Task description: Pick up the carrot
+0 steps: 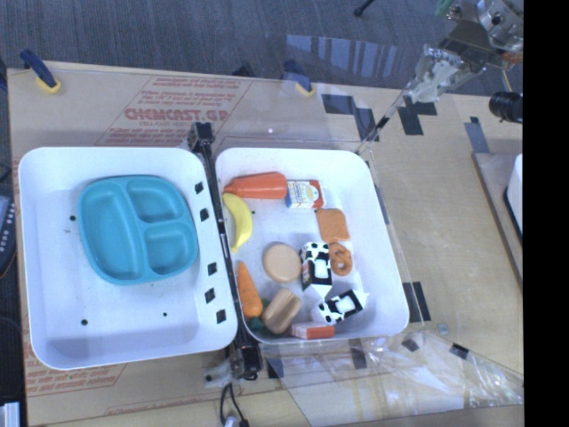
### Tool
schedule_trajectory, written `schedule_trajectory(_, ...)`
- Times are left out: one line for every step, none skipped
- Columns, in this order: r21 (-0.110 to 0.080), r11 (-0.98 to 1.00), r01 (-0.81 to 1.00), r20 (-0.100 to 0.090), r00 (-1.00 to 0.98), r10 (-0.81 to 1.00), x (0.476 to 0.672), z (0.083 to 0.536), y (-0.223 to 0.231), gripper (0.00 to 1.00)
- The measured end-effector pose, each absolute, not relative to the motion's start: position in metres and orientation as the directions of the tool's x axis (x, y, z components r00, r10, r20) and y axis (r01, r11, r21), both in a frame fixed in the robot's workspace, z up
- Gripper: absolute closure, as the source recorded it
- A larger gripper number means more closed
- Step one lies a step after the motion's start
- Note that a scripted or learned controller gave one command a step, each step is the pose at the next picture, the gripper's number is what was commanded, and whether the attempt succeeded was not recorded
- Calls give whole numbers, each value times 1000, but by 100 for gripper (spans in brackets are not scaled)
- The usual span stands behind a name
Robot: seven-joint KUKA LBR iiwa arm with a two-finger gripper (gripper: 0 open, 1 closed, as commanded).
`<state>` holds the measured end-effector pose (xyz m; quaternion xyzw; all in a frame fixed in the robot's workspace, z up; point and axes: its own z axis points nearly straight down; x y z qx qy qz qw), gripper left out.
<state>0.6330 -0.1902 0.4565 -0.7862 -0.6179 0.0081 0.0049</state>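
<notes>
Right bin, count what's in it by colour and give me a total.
Orange or red-orange: 5, carrot, sausage-shaped piece, square cracker, small ring, flat block
Yellow: 1, banana
Tan: 2, round disc, bread roll
Black-and-white: 2, upper carton, lower carton
White printed: 1, packet
Total: 11

Grey carpet floor (pixel 178 16) beyond the tan bench (pixel 444 212).
</notes>
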Motion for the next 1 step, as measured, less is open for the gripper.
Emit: schedule_trajectory(-18, -257, 966, -3, 257, 966, 602, 292, -198, 100)
